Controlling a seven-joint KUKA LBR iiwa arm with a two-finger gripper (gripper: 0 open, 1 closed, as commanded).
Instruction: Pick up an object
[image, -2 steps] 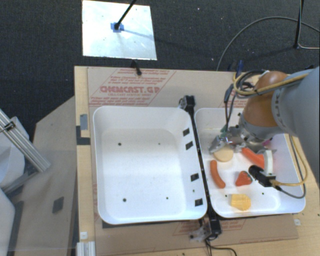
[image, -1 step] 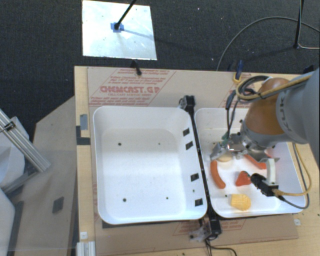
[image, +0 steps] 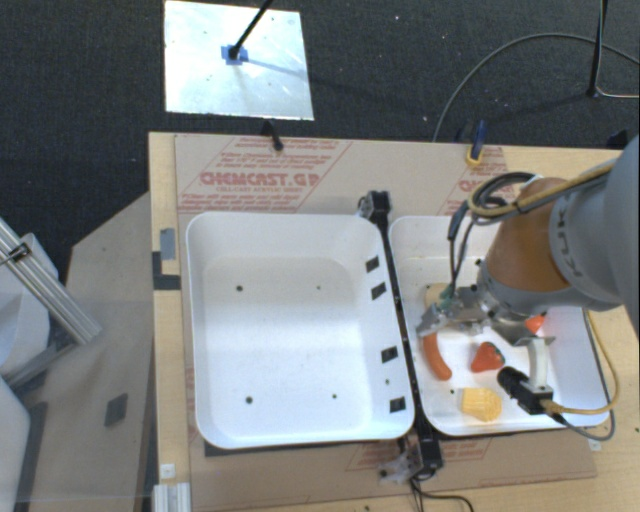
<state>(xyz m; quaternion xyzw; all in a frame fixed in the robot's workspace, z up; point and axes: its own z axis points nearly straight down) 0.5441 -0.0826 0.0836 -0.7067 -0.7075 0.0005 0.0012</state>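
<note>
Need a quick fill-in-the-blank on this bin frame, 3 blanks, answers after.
1. The carrot-shaped orange piece, the red strawberry-like piece and the yellow piece all lie in the ____ bin of the camera view.
2. The arm hangs over the ____ bin.
3. Of those three pieces, the ____ one lies nearest the view's bottom edge.

Missing words: right; right; yellow

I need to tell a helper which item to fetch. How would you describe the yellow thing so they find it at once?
Look at the right-hand white bin, the one the grey arm reaches into. Near its front edge lies a small yellow object, below the gripper. Its neighbours, a long orange piece and a red piece, sit just behind it; it is the only yellow one.
</note>
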